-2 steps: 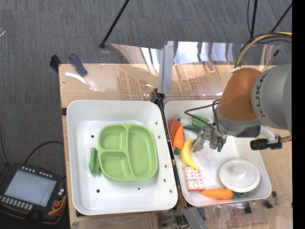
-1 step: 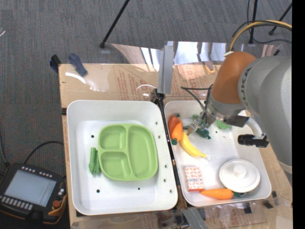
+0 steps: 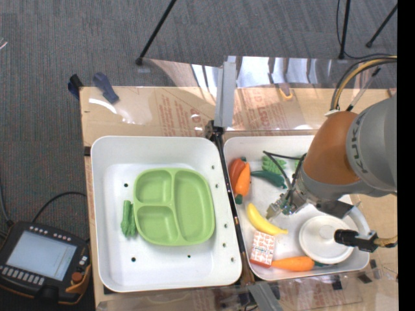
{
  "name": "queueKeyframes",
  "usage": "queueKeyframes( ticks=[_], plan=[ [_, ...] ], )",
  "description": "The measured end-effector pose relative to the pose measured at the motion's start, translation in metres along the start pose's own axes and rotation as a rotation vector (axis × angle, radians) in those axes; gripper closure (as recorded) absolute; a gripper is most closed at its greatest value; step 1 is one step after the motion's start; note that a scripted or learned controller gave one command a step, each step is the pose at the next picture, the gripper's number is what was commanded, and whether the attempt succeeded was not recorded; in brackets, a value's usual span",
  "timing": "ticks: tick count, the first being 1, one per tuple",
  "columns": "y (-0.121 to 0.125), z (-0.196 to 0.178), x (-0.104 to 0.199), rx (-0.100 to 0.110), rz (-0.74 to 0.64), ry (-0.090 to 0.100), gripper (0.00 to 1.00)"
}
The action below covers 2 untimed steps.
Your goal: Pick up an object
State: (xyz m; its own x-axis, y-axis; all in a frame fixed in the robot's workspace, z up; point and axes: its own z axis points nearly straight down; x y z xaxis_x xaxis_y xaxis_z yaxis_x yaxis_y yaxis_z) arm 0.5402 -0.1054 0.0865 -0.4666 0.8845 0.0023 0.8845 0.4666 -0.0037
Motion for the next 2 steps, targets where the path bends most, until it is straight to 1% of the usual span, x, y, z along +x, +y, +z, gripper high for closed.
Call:
queueKeyframes(
  ticks=[1,2],
  plan=[
    [0.001,0.0,0.0,-0.001,-0.001,0.0,0.0],
    [0.061,-0.001,-0.03,-0.002,0.176,-0.002,0.0]
  ],
)
